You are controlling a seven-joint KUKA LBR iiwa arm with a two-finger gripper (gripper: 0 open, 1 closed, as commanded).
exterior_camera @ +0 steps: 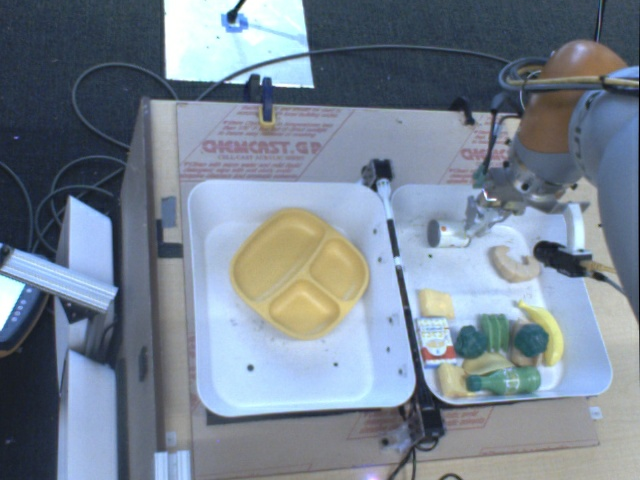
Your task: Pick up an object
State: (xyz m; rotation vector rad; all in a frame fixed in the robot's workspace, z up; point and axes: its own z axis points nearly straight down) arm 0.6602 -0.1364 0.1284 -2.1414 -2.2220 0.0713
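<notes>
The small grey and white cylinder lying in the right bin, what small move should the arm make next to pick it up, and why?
Probably a short shift toward the left bin and then down. The gripper hangs just beside the small grey and white cylinder, off its white end, not over its middle. The cylinder lies on its side on bare floor of the right white bin, apart from the other toys, so nothing crowds a descent.
</notes>
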